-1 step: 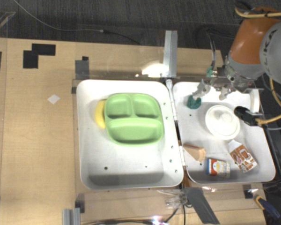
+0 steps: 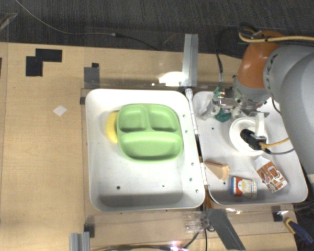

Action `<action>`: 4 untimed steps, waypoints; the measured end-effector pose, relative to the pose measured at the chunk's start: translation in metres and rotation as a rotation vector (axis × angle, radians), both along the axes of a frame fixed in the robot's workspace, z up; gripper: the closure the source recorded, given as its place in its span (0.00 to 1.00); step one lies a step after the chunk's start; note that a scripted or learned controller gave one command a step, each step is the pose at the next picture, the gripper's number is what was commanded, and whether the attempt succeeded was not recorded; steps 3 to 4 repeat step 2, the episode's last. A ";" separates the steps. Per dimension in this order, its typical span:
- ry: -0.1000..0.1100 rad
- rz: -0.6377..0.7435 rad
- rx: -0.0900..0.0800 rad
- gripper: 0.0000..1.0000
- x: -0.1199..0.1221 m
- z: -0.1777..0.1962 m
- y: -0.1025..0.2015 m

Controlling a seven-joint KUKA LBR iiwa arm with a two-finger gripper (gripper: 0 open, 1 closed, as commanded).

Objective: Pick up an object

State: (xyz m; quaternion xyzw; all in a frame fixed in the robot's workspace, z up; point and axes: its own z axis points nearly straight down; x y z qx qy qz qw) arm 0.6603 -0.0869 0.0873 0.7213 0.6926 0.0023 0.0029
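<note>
Camera view shows you the arm (image 2: 298, 88) bent down from the right over the far part of the right bin (image 2: 282, 195), its gripper (image 2: 223, 107) low near the far-left corner; you cannot tell the fingers' state. Near its front wall lie a small can (image 2: 244, 186), a wooden block (image 2: 217, 170) and a printed packet (image 2: 271, 175), their labels unreadable. The left bin (image 2: 141, 187) holds a green divided tray (image 2: 148, 131) over something yellow (image 2: 111, 127).
</note>
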 end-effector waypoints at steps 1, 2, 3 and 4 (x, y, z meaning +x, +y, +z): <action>-0.005 0.003 0.000 1.00 0.002 0.012 0.001; 0.001 -0.044 0.002 1.00 -0.014 0.099 0.070; 0.001 -0.044 0.002 1.00 -0.014 0.099 0.070; 0.001 -0.044 0.002 1.00 -0.014 0.099 0.070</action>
